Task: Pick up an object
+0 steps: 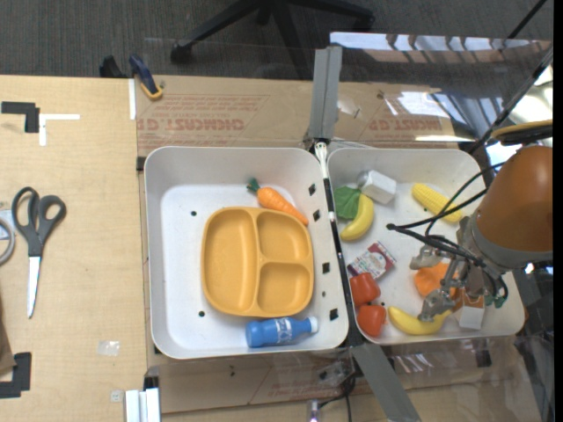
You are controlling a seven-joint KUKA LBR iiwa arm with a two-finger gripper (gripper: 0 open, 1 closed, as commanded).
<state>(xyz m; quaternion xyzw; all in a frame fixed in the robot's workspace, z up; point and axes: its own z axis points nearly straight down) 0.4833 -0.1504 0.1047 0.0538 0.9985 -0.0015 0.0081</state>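
**Gripper low over the right bin, near a toy banana**

In the camera view we see the arm (519,205) reaching down into the right bin (466,161), its gripper (444,299) sitting low among the toys in the bin's near corner. We cannot tell whether it is released or clenched; cables and the wrist body blur that part, and we see nothing clearly caught in it.

We take the likeliest target to be the yellow banana (415,322), which lies flat just beside the gripper, toward the bin's near wall. Touching the banana's left end is a red pepper (370,317), and an orange piece (431,280) lies just behind the gripper. Further back in the same bin rest a second banana (358,220) and a white block (379,185).

The left bin (167,236), beside the right one, holds a yellow divided plate (258,262), a carrot (280,200) and a blue bottle (280,331).

We judge the banana light, stiff and smooth, likely hollow plastic. Its curve may roll, so we would grip across the thick middle.
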